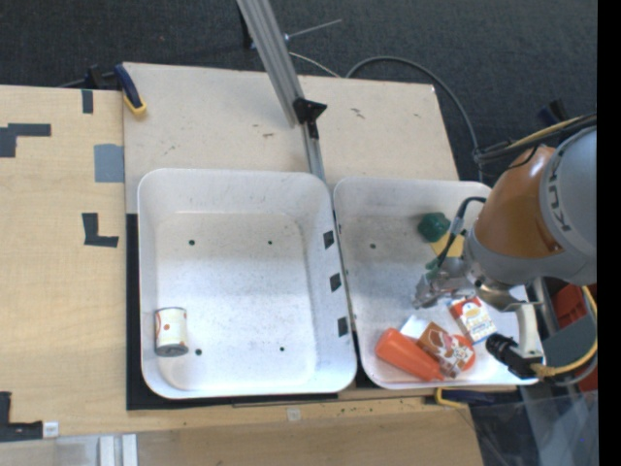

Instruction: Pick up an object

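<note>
Claw (432,289) state: I cannot tell, though it hangs low in the right bin (388,212) with nothing visibly gripped. At five o'clock from it lie the orange bottle (406,353), brown packet (448,348) and red-white carton (473,316), crowded together. Judged best: take the lone green object (433,225) at twelve o'clock, descending squarely. Far at eight o'clock, a small can (171,331) sits in the left bin (233,187).

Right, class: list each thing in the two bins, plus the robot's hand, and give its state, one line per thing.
Small can: lying in the left bin, near its front left corner.
Green object: resting in the right bin, near the back.
Orange object: lying flat at the right bin's front.
Brown packet: lying flat, touching the orange object.
Red-and-white carton: lying flat beside the packet.
Hand: low in the right bin, grip unclear.
</note>
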`<control>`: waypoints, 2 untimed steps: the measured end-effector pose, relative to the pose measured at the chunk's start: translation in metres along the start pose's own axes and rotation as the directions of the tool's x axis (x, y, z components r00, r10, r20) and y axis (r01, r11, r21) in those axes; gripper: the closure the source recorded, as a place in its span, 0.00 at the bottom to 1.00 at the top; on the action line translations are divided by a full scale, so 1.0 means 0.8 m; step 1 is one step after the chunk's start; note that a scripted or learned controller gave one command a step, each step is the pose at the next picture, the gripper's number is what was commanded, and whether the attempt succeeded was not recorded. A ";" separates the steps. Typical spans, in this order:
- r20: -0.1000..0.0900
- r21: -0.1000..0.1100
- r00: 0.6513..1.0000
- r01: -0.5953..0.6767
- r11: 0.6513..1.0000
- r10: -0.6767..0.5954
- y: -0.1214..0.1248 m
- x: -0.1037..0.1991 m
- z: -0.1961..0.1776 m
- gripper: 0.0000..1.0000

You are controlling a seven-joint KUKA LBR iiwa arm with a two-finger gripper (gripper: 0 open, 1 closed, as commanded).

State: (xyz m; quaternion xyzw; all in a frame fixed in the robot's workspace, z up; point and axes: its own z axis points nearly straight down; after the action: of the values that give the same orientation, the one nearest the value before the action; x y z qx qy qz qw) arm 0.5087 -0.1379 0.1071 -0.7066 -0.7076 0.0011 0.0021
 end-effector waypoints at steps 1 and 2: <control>0.002 -0.007 1.000 -0.001 1.000 0.001 0.001 -0.006 -0.053 1.00; 0.002 -0.009 1.000 0.001 1.000 -0.001 0.009 0.005 -0.114 1.00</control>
State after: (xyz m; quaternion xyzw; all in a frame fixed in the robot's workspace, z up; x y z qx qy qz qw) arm 0.5163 -0.1341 0.1985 -0.7062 -0.7080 -0.0011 -0.0018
